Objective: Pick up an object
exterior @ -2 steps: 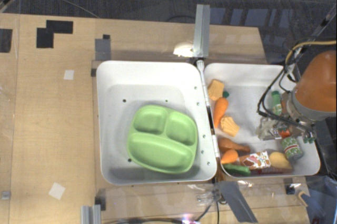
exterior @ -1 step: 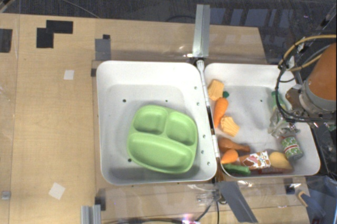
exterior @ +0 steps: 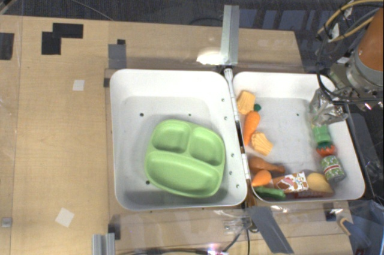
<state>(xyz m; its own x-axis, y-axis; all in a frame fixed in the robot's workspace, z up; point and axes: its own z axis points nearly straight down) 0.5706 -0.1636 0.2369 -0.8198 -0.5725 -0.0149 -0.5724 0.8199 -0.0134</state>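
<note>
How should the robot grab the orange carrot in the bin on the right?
Probably across the middle of the carrot, from straight above. It lies flat and long, with its green top toward the back, so the jaws should close across its narrow width. A yellow piece touches its tip, so stay above that.

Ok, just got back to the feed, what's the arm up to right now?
The gripper is down at the right edge of the right bin, just above a green and red toy. Whether it has anything is unclear. The carrot and other toy food lie in that bin; the green divided plate sits in the left bin.
</note>
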